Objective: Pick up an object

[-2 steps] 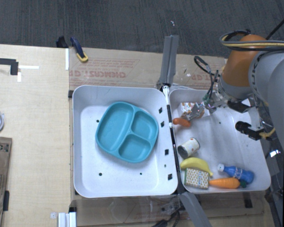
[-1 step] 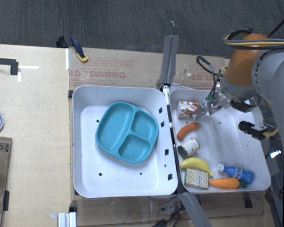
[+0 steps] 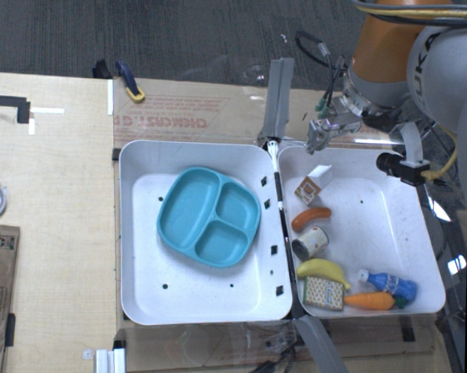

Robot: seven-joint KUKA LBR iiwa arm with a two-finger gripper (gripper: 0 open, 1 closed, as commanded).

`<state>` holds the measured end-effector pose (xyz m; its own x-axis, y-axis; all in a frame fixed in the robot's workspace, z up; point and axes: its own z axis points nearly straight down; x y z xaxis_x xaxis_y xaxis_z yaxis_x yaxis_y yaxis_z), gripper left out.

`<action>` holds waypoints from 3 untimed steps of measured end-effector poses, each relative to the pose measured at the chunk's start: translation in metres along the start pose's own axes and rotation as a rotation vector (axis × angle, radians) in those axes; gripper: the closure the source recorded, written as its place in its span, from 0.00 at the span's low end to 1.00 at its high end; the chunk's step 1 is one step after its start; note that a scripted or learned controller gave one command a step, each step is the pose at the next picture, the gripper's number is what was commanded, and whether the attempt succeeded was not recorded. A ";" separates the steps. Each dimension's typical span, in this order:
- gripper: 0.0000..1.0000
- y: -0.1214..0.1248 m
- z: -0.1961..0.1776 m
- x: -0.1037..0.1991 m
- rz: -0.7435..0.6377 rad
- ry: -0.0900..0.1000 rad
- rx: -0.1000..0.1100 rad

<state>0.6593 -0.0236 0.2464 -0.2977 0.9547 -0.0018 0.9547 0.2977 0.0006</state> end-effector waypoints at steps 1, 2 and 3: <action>1.00 0.000 0.037 -0.001 -0.422 0.001 0.001; 0.00 0.000 0.037 -0.001 -0.421 0.001 0.001; 0.00 -0.020 0.055 0.029 -0.333 0.001 0.001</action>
